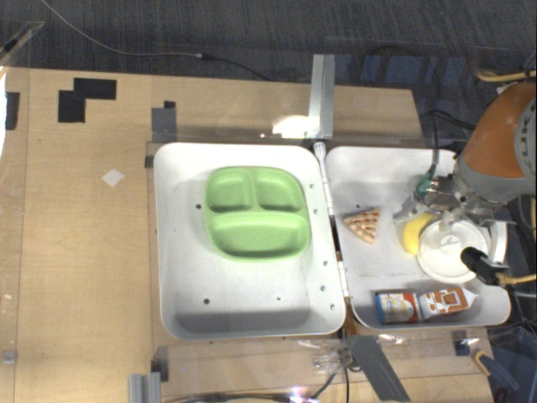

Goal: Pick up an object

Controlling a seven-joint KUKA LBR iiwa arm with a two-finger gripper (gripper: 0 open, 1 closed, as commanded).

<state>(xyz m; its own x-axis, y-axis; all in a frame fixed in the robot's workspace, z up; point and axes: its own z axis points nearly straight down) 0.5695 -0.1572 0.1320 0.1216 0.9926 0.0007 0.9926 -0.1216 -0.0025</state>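
Nearest the lens, along the front wall of the right bin (503, 309), lie a blue can (395, 306) and a brown-and-white carton (444, 302) on their sides, end to end. Working from the left: the left bin (176, 309) carries a green divided plate (255, 211), broad and flat, which I judge a poor thing to pinch except at its rim. Across the divider, the pizza slice (363, 224) lies alone on bare bin floor, well apart from the can. It looks like a light, stiff plastic toy; I would close across its narrow width. Further right sit a yellow banana (411, 234) and, touching it, a white round dish (445, 252). The banana seems smooth and curved, likely to slip, and is crowded. My pincer (438, 200) hangs over that cluster, and I cannot tell how it is set or whether it has anything. The surface (75, 250) outside is tan wood.
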